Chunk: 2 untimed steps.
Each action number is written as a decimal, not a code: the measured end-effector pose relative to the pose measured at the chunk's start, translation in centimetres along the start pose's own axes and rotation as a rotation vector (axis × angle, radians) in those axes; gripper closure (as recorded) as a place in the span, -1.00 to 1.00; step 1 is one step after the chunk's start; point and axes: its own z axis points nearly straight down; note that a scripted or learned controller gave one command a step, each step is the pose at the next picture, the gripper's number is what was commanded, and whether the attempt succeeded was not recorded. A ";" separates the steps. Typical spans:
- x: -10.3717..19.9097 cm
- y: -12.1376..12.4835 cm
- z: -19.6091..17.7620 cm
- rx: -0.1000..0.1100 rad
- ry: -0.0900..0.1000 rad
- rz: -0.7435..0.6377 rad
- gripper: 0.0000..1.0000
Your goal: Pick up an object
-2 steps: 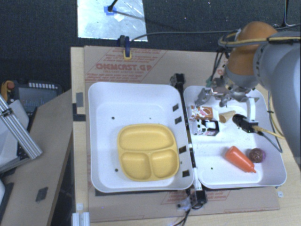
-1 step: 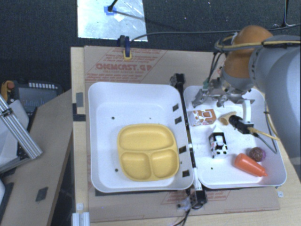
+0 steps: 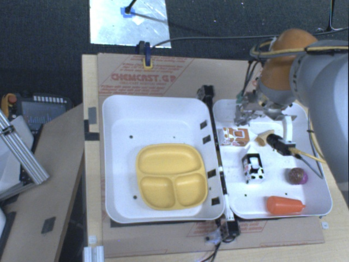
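The gripper [image 3: 244, 115] hangs over the far part of the right bin [image 3: 234, 201], at the end of the grey arm [image 3: 322, 86] that reaches in from the right. Its working end is lost in a tangle of grey metal, so I cannot tell whether it is open or closed. Nothing can be seen held in it.

No single object is named, so the closest one is the likely target. That is the patterned packet [image 3: 235, 136], brown and white, lying flat on the bin floor just on the near side of the gripper and a touch to its left. It is roughly square, with no clear long axis, so the approach angle probably matters little. The harder part, as I judge it, is that it lies flat against the floor.

A tan piece [image 3: 264, 138] lies just beside the packet, to the gripper's near right. Further toward the near rim sit a black-and-white toy [image 3: 252, 167], a dark purple ball [image 3: 297, 175] off to the right, and an orange carrot [image 3: 284, 204]. The carrot is furthest from the gripper, and its long axis runs left to right.

The left bin [image 3: 120, 124], well to the gripper's left, holds a yellow divided plate [image 3: 170, 176]. With one arm only, the coming move is likely a short drop down and slightly forward.
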 end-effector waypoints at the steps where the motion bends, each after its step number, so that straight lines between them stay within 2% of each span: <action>1: -0.2 0.2 -6.5 -0.002 -0.001 -0.001 1.00; 2: -0.6 0.6 -13.0 -0.002 -0.001 -0.004 1.00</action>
